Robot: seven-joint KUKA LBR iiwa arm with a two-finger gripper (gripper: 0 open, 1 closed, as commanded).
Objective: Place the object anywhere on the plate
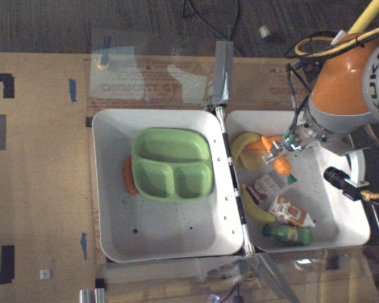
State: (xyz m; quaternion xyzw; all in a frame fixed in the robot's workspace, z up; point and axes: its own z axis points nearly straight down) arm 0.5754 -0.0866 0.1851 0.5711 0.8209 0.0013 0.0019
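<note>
A green plate (172, 163) with three compartments lies in the upper middle of the left bin (158, 232), and nothing lies on it. My gripper (279, 149) hangs low over the upper left of the right bin (341, 223), at a cluster of toy food. An orange carrot-like piece (282, 165) lies right below the gripper tip. Just to the gripper's left, an orange piece (260, 146) rests against a yellow rounded fruit (242, 147). Whether anything is gripped is hidden by the wrist.
An orange item (129, 175) lies against the plate's left edge. The right bin also holds a banana (258, 211), a small packet (263, 186), a white-and-orange carton (289, 211) and a green bottle (289, 234). A metal divider (230, 169) separates the bins.
</note>
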